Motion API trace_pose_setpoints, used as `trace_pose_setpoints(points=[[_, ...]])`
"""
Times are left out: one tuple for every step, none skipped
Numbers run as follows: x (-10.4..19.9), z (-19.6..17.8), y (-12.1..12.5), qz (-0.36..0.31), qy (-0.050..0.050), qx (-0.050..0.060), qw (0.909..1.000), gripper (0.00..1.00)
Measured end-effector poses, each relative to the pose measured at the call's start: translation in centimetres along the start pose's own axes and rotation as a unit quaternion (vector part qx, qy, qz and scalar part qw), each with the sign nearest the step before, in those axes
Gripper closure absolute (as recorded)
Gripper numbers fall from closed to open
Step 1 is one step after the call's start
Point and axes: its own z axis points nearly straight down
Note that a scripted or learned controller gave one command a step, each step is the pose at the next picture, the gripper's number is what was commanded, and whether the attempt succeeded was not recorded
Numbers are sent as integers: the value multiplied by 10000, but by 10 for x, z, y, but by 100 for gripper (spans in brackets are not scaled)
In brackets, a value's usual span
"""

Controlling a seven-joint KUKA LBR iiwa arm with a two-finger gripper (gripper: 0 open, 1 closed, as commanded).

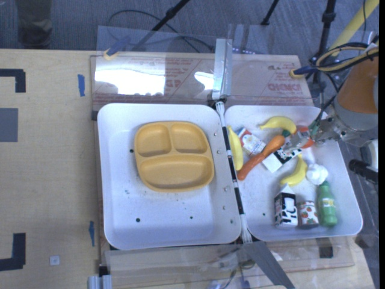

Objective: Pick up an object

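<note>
Cow-patterned carton (286, 209) beside red-labelled can (308, 214), writing illegible.

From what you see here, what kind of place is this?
Probably a robotics lab test bench. Two white bins sit side by side, a robot arm reaches in, and toy food such as a carrot lies in the right bin, with tripod legs behind.

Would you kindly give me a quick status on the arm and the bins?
Claw low in right bin, grip state unclear. At carrot, nothing seen lifted. Bananas, milk carton, green bottle crowd around. Yellow tray in left bin.
</note>
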Motion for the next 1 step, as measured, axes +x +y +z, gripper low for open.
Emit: trace_pose_setpoints(points=[[-23, 4, 56, -1367, 184, 208, 9902, 0]])
